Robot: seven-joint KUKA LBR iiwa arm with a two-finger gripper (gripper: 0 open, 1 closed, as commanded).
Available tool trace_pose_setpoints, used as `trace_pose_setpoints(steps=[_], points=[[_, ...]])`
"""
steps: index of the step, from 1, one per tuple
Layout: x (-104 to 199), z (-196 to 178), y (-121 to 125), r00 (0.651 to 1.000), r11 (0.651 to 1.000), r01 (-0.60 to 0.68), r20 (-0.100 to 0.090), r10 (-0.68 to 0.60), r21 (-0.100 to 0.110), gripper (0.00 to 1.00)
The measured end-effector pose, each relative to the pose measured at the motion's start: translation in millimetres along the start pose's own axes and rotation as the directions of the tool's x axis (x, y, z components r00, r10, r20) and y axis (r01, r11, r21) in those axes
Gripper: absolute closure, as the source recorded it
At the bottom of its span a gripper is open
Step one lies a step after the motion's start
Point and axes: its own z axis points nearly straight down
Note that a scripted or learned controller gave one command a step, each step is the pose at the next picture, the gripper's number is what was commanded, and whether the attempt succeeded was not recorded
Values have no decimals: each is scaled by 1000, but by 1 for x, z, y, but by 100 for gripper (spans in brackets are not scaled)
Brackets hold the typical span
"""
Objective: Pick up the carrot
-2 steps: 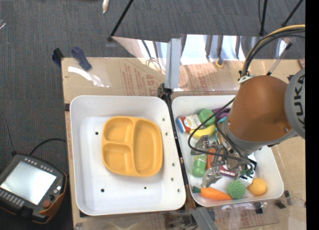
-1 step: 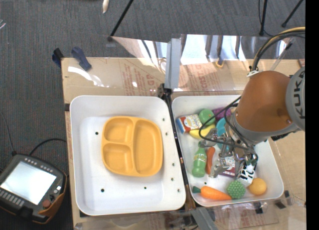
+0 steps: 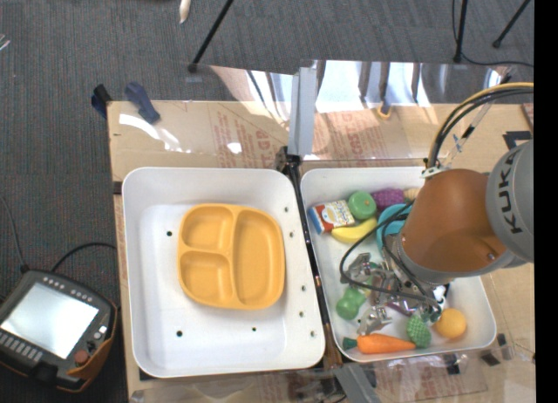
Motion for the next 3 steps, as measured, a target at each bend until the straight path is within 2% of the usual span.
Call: trace_pose_setpoints(steps=[1,2,3], points=[[-58,-52,-37,993,993,119,-23,-119,-7,0],[-123,-45,-87,966,966,259,-24,-259,-13,0],[-124,-56,-87,967,967,253,-18,-253,-13,100]])
